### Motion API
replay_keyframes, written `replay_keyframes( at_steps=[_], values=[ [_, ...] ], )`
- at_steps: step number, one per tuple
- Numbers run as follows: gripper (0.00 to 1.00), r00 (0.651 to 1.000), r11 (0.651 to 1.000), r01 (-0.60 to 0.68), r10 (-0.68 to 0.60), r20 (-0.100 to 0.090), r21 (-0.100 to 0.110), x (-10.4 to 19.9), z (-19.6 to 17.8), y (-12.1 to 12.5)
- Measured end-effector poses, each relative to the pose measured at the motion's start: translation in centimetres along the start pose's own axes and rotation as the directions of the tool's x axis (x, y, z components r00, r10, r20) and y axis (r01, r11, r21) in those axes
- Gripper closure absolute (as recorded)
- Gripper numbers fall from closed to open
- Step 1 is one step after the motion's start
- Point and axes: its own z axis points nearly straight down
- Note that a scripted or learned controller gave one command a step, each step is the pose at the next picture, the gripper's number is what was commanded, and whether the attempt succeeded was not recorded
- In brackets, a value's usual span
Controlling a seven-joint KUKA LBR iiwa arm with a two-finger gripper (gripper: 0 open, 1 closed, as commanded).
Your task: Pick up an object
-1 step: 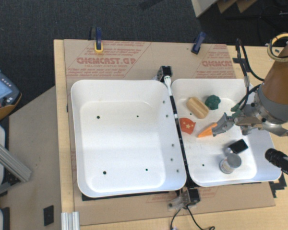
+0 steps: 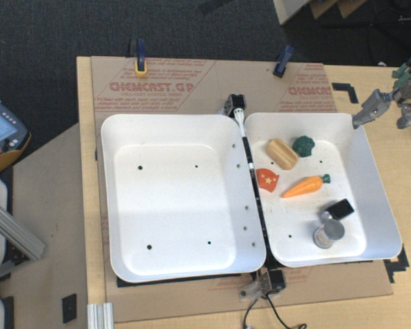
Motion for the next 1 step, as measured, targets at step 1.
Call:
replay_keyframes(
  at_steps=[1],
  values=[
    [1.0,1.0,1.0,0.002,-0.002,-0.005,0.014,0.26,-0.25,-0.21]
  ],
)
